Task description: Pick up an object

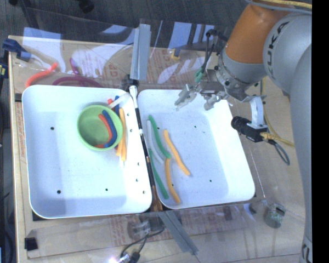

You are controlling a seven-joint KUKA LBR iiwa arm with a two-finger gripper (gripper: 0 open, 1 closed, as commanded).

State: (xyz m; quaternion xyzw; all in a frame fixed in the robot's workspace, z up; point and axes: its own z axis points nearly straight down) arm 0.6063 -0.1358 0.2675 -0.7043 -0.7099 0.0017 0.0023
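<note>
Camera view: gripper (198, 99) hangs over the top edge of the right bin (230, 169), fingers spread apart with nothing between them. Arm (274, 43) comes in from the right, orange band above the wrist.

Step, as I read it: pre-grasp. Nothing picked yet, gripper well apart from any object. Next move calls for a travel toward the near-left part of the right bin, then a descent with the fingers straddling one strip across its narrow side. Strips lie flat and close together, so it could easily pinch two or slip off.

Containers:
- Right bin: thin flexible strips bunched along its left side. An orange strip (177, 153) runs diagonally near the centre, a green strip (159, 143) just beside it on the left, a second orange strip (170, 183) lower down, a long green strip (160, 181) and a pale strip (152, 138) hugging the left wall.
- Left bin (60, 185): green bowl (96, 127) in the upper right, with red and blue curved pieces (106, 126) inside. More orange strips (122, 138) lie between the bowl and the bin's right wall.

Best candidate looks like the diagonal orange strip: most clearance on its right side.
</note>
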